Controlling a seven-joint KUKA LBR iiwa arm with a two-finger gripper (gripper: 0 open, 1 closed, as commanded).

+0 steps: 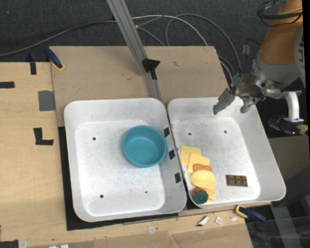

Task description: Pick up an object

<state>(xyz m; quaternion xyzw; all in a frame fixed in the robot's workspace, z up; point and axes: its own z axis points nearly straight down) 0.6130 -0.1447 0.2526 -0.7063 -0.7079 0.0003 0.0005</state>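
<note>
This is a robotics lab, a test cell and no home. The table (pixel 116 76) is dressed in plain cardboard sheets patched with black tape (pixel 41 136), and a blue clamp (pixel 54 58) pins one corner far left of the jaws. Loose cables (pixel 191 21) trail over dark carpet above and left of them. Two shallow white bins (pixel 81 150) sit below and left, and a slanted metal rail (pixel 129 31) rises up-left.

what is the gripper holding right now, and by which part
Nothing. The gripper hangs open over the far right corner of the right bin, with nothing between its fingers.
</note>
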